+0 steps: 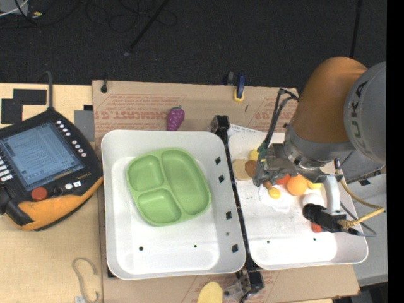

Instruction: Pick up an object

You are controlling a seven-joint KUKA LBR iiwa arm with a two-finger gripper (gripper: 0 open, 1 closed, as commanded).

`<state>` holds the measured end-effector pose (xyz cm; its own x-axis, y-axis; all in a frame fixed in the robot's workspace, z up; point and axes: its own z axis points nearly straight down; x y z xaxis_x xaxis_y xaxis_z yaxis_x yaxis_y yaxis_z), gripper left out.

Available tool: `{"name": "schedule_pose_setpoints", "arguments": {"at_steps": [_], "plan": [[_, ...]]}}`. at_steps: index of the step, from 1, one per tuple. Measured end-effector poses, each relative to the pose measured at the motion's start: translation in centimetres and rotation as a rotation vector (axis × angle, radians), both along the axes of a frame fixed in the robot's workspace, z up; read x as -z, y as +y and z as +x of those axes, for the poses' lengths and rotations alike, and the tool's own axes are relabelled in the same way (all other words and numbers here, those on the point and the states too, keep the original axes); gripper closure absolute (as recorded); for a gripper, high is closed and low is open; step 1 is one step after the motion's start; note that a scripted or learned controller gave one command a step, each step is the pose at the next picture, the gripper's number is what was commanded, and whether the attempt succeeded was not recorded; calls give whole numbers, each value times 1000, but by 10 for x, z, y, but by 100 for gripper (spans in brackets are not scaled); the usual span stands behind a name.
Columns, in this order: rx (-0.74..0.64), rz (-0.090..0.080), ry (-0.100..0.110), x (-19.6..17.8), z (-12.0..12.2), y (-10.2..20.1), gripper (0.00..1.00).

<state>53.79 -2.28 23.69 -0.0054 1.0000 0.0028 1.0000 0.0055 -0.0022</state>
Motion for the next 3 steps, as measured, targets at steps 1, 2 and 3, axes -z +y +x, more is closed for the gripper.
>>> {"name": "schedule_pose_setpoints", "arguments": {"at_steps": [1,2,3], "plan": [[2,-1,1,14,15,50,100],[2,-1,1,2,9,95,100],[4,-3,3,19,12,99,100]]}}
